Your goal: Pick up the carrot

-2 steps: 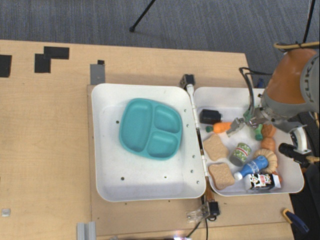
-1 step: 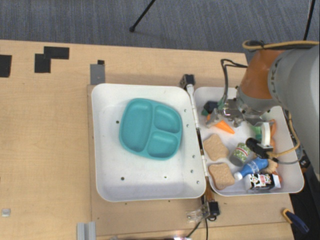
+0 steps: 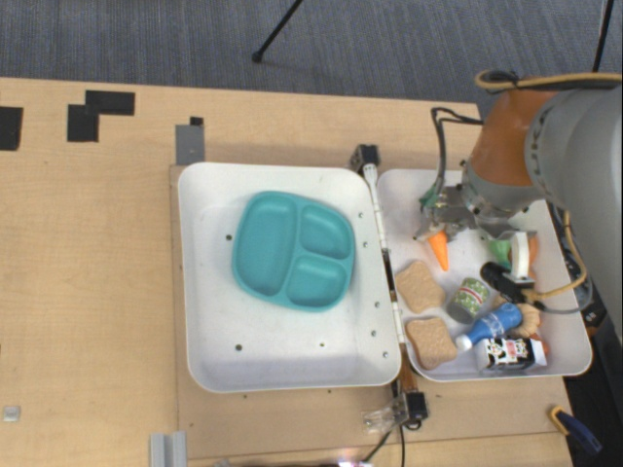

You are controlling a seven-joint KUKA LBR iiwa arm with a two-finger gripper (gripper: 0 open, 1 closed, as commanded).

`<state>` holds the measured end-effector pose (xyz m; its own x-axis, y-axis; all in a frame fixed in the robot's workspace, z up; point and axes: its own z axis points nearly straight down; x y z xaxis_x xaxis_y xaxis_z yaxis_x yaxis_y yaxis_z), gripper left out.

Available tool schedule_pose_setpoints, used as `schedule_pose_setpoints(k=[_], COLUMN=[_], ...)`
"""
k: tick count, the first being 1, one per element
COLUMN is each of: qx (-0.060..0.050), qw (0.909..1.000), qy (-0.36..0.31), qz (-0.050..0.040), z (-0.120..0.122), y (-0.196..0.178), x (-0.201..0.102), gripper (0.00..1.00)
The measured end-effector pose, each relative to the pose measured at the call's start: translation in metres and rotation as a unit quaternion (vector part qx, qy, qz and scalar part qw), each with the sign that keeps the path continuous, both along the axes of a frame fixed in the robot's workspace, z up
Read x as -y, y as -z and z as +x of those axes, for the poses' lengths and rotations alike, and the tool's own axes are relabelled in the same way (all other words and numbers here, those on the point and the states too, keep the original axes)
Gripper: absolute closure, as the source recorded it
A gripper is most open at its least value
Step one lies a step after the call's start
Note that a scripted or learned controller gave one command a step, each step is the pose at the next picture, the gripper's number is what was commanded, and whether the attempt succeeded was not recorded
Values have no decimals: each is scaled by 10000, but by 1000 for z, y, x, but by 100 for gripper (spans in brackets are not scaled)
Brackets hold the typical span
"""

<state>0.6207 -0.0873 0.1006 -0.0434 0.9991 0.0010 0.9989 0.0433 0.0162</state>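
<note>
The orange carrot (image 3: 440, 250) lies in the right bin (image 3: 409, 188), near its left wall, pointing toward the front. My gripper (image 3: 444, 222) hangs directly over the carrot's upper end, at the end of the grey arm with the orange band (image 3: 506, 144). The gripper body hides the carrot's top, and I cannot tell whether it touches the carrot.
Around the carrot in the right bin are two bread slices (image 3: 418, 285) (image 3: 431, 341), a green can (image 3: 472, 298), a blue bottle (image 3: 493, 325), a black-and-white carton (image 3: 512, 353) and a green-and-white item (image 3: 516, 251). A teal divided plate (image 3: 292, 249) sits in the left bin (image 3: 209, 339).
</note>
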Motion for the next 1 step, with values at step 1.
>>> schedule_pose_setpoints(k=[1], qx=[3], qw=[9993], qy=[-385], qz=[-2], z=[35], y=[-91], x=[-68], gripper=[100])
